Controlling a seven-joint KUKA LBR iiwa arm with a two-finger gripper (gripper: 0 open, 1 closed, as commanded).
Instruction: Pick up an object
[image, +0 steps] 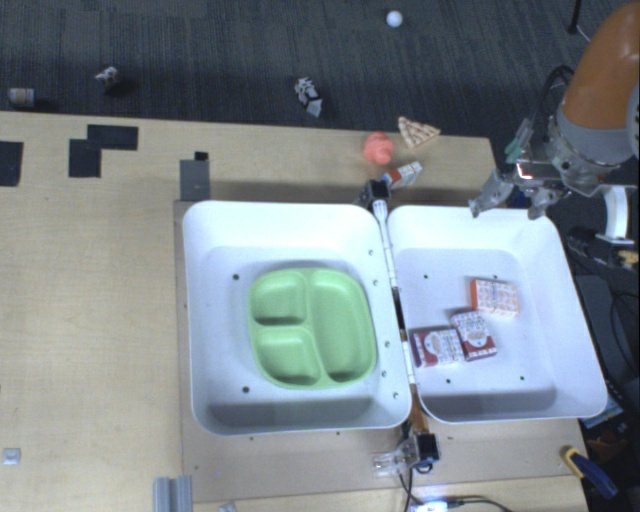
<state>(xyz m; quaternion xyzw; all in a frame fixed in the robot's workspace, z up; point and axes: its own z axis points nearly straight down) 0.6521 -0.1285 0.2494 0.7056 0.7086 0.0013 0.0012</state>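
I am at the approach step, with nothing picked up yet. My end effector (512, 195) hangs over the far right corner of the right bin (560, 300), just above its far rim, and it carries nothing; how far apart it stands I cannot tell from this slanted view, since the tips blur against the dark floor and the rim. The things I could take lie well apart from me, toward the near middle of that bin: a small white and orange carton (496, 296) farther back, and nearer the front a red and white carton (435, 347) touching a second red and white packet (474, 335) at its right. The left bin (215, 300) holds a green divided tray (310, 325), which looks broad and awkward for a two-finger grasp. My judgement is that the lone carton is the better target, because its neighbours do not crowd it. The next move calls for travelling left and nearer across the bin, lining up over that carton, then descending squarely onto it.
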